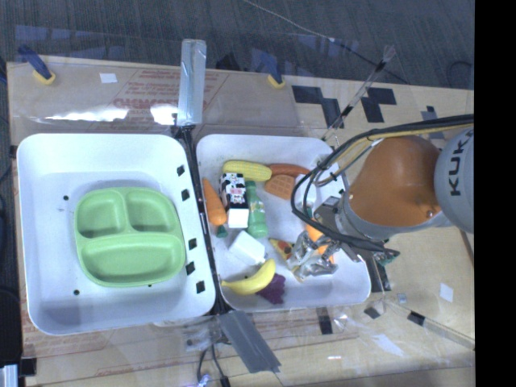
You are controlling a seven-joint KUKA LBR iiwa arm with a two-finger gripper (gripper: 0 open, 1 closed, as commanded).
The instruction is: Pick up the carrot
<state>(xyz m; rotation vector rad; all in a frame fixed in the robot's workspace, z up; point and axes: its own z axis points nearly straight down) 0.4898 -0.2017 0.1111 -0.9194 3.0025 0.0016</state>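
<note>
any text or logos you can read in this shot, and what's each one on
"KU", the start of a cut-off brand name, on the grey arm.
Red print on the cardboard sheet behind the bins: blurred, unreadable.
Black and white carton in the right bin: print too small to read.

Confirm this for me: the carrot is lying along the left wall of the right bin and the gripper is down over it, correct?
Not quite. The carrot does lie along the left wall of the right bin, but the gripper is not over it. The camera view shows it down at the bin's lower right part, well apart from the carrot, with a milk carton and green bottle between.
</note>
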